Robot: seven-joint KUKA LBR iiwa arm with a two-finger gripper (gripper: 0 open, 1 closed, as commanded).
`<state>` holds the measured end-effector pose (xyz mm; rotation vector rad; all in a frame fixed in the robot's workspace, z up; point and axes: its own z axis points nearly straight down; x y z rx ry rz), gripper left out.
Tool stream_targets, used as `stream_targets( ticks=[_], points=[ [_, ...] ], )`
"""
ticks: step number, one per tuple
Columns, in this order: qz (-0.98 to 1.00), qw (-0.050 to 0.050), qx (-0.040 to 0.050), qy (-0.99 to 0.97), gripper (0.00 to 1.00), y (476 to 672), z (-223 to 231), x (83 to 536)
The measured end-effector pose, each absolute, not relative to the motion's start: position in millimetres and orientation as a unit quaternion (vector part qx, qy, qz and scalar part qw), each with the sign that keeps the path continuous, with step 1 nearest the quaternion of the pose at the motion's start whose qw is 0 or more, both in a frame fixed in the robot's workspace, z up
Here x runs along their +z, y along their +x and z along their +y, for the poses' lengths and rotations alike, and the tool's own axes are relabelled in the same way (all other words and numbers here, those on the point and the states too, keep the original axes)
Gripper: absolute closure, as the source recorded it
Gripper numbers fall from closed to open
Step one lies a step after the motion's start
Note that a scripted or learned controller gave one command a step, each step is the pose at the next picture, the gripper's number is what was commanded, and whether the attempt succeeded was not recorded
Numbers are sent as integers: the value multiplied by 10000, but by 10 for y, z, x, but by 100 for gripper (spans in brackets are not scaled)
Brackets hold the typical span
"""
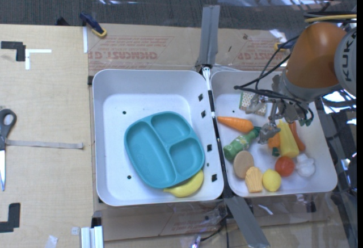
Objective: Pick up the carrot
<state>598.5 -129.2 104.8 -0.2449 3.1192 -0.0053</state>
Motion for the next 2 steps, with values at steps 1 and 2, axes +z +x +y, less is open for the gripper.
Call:
stream_targets(
  ticks=[1, 2],
  points=[
    [9990, 26, -29, -448, 0, 5667, -1084, 937],
    [9989, 79, -35, -459, 100, 5706, -1074, 1068]
  ],
)
